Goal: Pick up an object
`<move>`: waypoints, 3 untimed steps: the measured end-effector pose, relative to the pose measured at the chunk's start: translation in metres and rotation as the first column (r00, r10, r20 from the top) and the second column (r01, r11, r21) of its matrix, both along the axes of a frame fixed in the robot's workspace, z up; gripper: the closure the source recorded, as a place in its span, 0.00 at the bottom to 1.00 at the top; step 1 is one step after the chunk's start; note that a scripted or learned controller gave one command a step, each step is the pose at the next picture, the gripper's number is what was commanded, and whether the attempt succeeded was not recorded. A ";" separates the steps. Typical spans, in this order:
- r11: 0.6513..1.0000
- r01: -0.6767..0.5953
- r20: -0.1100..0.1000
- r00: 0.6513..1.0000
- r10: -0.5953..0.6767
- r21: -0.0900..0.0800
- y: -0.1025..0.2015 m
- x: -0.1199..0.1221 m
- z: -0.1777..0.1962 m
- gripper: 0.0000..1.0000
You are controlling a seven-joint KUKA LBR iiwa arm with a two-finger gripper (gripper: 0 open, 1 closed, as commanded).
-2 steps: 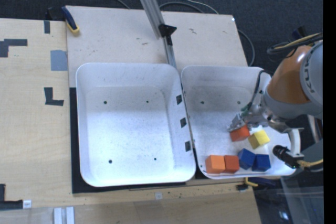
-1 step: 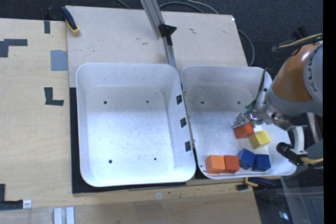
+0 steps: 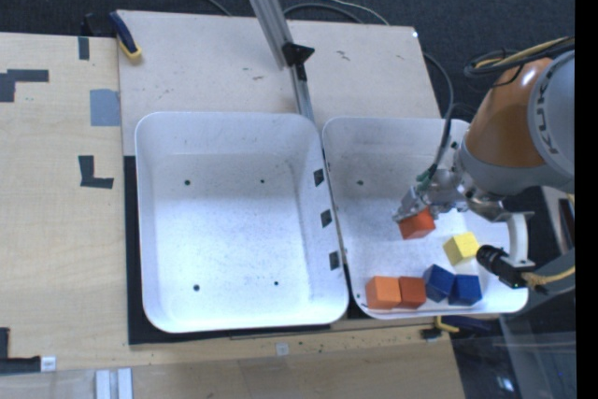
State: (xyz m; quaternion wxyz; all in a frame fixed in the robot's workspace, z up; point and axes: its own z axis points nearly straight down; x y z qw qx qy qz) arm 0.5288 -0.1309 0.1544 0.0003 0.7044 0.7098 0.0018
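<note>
Going left to right, we pass the shallow white left bin (image 3: 234, 220), which lies bare, and reach the shallow white right bin (image 3: 374, 163). There our two-finger gripper (image 3: 418, 208) has its jaws closed on a small red-orange cube (image 3: 417, 223), which sits directly beneath the fingertips, tilted, seemingly just off the floor. It looks squarish, so we judge no long axis matters; lifting straight up should do. Near the front wall lie two orange blocks (image 3: 394, 292), two blue blocks (image 3: 453, 284) and a yellow cube (image 3: 461, 248).

No readable text, label or number shows anywhere.
</note>
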 end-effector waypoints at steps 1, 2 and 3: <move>1.000 -0.003 0.002 1.000 0.003 0.000 0.076 0.047 0.040 1.00; 1.000 0.004 -0.007 1.000 -0.004 -0.003 0.071 0.044 0.046 1.00; 1.000 -0.002 -0.003 1.000 0.002 0.002 0.152 0.014 0.085 1.00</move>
